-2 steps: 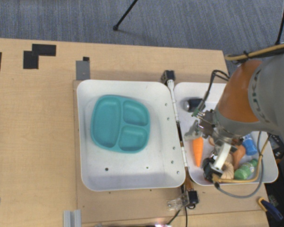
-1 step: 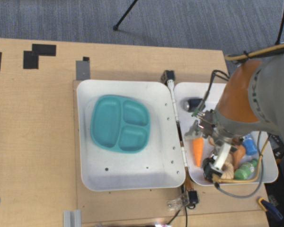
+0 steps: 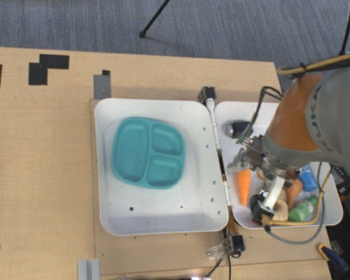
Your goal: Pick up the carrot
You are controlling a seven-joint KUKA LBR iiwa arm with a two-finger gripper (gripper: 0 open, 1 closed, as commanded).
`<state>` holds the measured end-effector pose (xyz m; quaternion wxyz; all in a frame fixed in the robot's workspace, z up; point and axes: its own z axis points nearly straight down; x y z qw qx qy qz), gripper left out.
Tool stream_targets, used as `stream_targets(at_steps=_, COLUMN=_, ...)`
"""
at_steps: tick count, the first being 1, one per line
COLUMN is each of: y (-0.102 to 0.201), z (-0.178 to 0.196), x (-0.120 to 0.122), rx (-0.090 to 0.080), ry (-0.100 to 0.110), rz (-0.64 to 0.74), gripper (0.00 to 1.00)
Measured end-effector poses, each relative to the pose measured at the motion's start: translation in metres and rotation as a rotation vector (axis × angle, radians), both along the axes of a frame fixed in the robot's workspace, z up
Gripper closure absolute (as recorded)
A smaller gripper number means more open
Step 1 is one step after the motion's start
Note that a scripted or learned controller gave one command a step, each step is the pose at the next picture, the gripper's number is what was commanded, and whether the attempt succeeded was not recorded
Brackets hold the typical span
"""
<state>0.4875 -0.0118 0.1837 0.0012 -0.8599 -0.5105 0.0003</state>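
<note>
The small orange tapered toy carrot (image 3: 244, 189) lies in the right-hand shallow white bin (image 3: 223, 118), lower right of the frame, close to the bin's left wall. The pincer (image 3: 249, 158) hangs just above its thick end (whether apart or together cannot be told). The carrot is probably light, stiff and smooth, so slippery. The thick upper half looks like the best place to take hold.

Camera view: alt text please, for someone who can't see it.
The grey and orange arm hangs over the right bin, where an orange carrot lies near the wall nearest the left bin, among other small items. The left bin holds a teal divided plate.
</note>
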Motion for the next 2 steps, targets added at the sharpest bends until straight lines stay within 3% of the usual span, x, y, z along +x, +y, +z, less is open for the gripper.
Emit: stream_targets(at_steps=2, y=0.0, z=0.0, x=0.0, rx=0.0, ry=0.0, rz=0.0, gripper=0.0)
